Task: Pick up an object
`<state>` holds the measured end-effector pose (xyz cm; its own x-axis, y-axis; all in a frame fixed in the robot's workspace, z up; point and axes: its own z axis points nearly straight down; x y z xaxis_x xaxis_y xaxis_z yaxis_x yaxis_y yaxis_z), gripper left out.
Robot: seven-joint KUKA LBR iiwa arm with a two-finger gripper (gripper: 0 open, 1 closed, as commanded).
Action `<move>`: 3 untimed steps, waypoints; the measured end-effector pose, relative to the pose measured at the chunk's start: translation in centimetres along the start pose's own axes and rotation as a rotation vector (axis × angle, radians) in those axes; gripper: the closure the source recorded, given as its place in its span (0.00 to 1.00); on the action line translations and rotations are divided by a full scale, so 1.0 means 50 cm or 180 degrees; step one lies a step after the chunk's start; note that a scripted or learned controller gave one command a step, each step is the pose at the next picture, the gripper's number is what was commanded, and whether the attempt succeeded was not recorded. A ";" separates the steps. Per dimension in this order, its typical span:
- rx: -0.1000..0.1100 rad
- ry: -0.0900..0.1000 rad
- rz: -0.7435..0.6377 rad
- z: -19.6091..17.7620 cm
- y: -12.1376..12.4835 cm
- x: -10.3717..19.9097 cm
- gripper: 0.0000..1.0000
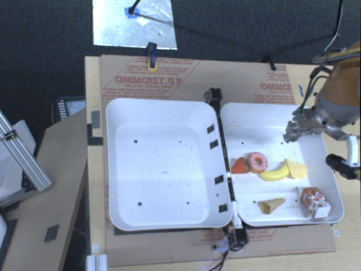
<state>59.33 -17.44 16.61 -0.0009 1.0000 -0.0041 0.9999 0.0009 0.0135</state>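
Yellow plastic banana (274, 174) lies in the right bin (248, 120), flanked by a pink doughnut (258, 161) and a cheese wedge (296, 169). The gripper (294, 130) hovers above, apart; jaws too blurred to judge. Approach step: next, descend onto one item.

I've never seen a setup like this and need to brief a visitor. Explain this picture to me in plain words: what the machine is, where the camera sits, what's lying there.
One camera looks down at a slant on a bench with two shallow white bins. The grey and orange thing at the right is a robot arm; its gripper hangs over the right bin, near its far right side. I cannot tell how its fingers stand, and nothing shows held.

In the right bin lie toy foods: a strawberry, a pink donut, a banana, a yellow wedge, a cone and a small red and white box. The left bin sits beside it.
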 end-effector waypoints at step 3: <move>-0.0007 -0.0002 -0.0003 -0.021 0.002 0.000 0.00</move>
<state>59.41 -17.45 17.65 -0.0016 1.0000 -0.0047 0.9999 0.0017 0.0159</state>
